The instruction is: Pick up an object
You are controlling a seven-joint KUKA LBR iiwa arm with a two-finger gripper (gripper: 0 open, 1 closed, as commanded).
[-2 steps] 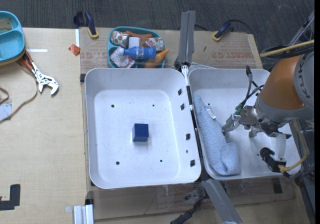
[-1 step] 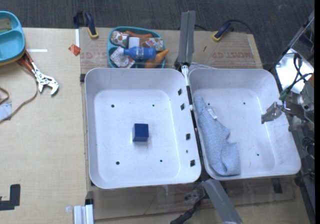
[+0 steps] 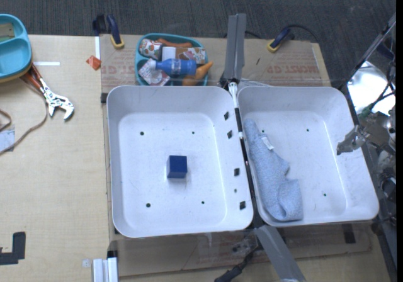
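Observation:
A small dark blue cube [image 3: 177, 167] rests flat on the floor of the left white bin [image 3: 126, 211], a little below its middle. A pale blue-grey sock [image 3: 273, 177] lies crumpled in the right white bin [image 3: 340, 208]. It stretches from near the divider down to the front wall. Nothing touches either object.
Behind the bins stands a teal bowl [image 3: 171, 60] holding several small items. On the wooden bench to the left lie a wrench [image 3: 55, 103] and a teal tray [image 3: 12, 45]. Metal fittings and cables [image 3: 368, 136] crowd the right bin's right rim.

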